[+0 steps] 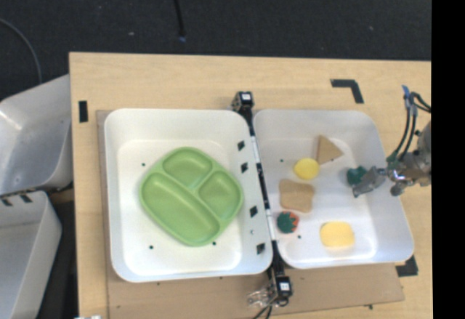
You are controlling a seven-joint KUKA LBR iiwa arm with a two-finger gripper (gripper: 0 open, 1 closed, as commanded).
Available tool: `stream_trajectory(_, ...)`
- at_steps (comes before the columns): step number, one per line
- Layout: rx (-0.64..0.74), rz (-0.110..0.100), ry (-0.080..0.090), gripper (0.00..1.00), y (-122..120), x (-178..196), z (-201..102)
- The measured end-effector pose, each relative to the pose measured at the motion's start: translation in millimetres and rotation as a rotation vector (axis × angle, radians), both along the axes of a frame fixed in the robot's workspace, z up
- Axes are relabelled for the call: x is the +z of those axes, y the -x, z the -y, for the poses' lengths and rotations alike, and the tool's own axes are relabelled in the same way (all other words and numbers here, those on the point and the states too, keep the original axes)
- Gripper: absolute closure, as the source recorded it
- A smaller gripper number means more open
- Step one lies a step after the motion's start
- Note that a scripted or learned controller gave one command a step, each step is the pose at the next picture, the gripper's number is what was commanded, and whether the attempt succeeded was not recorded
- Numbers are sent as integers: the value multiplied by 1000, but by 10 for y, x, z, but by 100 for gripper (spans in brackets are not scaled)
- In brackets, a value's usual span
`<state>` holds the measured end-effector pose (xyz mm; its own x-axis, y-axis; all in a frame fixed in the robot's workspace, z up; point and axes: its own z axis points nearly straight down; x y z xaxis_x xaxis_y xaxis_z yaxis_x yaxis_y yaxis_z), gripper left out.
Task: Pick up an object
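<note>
The right bin holds several small objects. A tan wedge lies toward the back, with a small yellow ball just left of it. Below those sit a tan square piece, a red and green strawberry-like toy by the divider, and a yellow round piece near the front. A small dark green object lies at the bin's right side. My gripper reaches in low from the right, its tip right against the green object; whether it grips it is unclear.
The left bin holds a green divided plate. A black-clipped divider separates the bins. White containers stand left of the bench. Cables hang by the arm at the right edge.
</note>
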<state>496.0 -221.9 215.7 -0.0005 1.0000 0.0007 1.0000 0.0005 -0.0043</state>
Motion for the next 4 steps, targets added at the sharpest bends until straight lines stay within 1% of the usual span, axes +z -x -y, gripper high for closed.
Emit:
stream_trajectory(1,-1,-1,0,0,24,-635,-16)
stream_trajectory(2,-2,0,1,0,34,-1166,-11)
stream_trajectory(3,-6,8,4,100,15,-1025,7)
stream_trajectory(4,2,12,5,100,-43,-386,16)
